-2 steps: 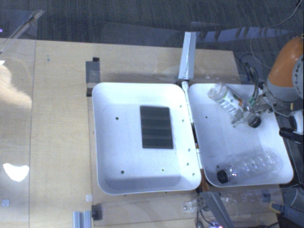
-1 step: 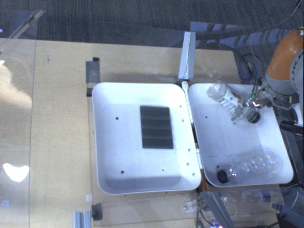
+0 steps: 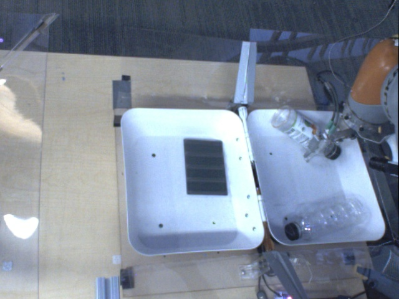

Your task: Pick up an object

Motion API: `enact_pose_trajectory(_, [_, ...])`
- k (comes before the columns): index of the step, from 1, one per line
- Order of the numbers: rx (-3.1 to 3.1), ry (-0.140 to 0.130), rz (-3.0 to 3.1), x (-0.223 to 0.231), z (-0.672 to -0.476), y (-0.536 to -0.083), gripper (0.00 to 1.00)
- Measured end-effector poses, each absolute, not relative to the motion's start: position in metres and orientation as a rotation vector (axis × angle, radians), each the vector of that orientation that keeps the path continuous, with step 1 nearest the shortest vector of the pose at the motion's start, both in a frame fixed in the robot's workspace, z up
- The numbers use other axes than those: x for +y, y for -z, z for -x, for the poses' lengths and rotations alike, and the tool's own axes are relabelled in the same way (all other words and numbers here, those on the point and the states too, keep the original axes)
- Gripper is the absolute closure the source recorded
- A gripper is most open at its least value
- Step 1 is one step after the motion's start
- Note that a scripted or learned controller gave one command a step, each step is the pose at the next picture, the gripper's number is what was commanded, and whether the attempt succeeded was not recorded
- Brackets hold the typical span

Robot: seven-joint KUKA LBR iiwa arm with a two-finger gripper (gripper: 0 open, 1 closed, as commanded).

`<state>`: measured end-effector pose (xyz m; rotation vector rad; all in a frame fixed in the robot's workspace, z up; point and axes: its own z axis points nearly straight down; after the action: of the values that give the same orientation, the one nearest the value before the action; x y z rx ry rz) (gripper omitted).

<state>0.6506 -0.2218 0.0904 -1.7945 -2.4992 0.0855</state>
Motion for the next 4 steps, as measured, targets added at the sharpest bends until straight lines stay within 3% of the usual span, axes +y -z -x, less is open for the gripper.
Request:
enact_pose_trajectory(1, [-2.613,-0.066,1.67,-0.2238,-0.6549,-0.0901,0.0])
enact_pose_trajectory(4, [-2.626,-0.058,1.656,-0.22,-0.657,-0.0895,0.0])
